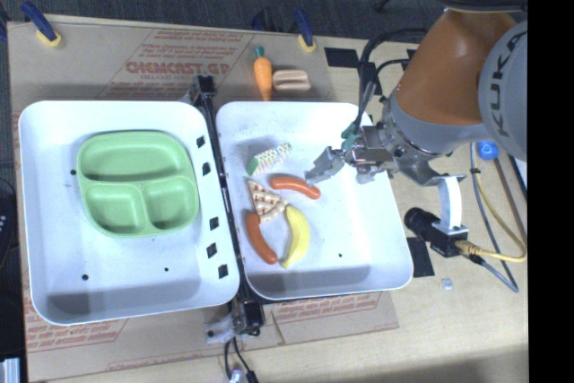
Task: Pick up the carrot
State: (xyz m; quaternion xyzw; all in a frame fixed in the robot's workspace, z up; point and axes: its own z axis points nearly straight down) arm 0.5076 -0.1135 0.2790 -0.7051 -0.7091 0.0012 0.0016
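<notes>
The carrot (262, 76) lies outside both bins, on the cardboard (170, 58) just above the upper rim of the right bin (377, 233), in the upper middle of the frame. It points up and down in the frame, green top uppermost. A bun (291, 82) sits just to its right, close enough that I cannot tell whether they touch.

The arm (457, 76) comes in from the right of the frame. Its pincer (317, 169) hangs over the middle of the right bin and points toward the lower left. Whether it is spread or pressed together cannot be told from this angle, and nothing shows in its grip. It is well apart from the carrot, lower in the frame and to the right.

Just left of the pincer tip lies a red sausage (294, 187). Above that is a patterned block (270, 159), and below it a pizza slice (264, 198). Lower still are a second sausage (261, 239) and a banana (298, 236), side by side.

The left bin (54, 265) holds a green divided plate (136, 182). Blue clamps (42, 22) pin the cardboard to the worktop (466, 318) at its upper edge.
</notes>
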